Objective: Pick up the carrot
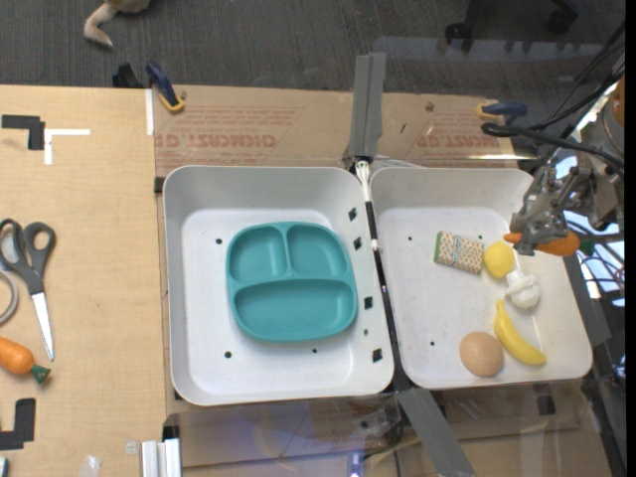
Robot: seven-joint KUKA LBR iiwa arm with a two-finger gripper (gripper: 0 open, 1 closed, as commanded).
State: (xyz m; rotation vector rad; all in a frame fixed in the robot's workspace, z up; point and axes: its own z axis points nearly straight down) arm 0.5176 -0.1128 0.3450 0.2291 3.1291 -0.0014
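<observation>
Closest to the camera, an egg (482, 354) and a banana (517, 334) lie in the right bin (427, 366), below and slightly left of the end effector (534, 235). The end effector hangs over that bin's far right side, fingers drawn narrow on the carrot (561, 245), which crosses between them and sticks out on both sides.

The grip looks to sit well off the carrot's middle, with a short stub to the left and the longer part to the right. My judgement is that this lopsided hold is the main risk: the heavier end could pivot downward and work the carrot free during a lift. A drop would land it among the lemon (498, 259) and the white lumpy object (522, 289) just below the fingers, or on the bin's right rim, where it could roll out.

The carrot is bright orange, smooth and tapered, lying nearly level, a little lower at its right end. A second orange carrot-like piece (15, 356) rests on the bench (79, 217), far to the left of the end effector.
</observation>
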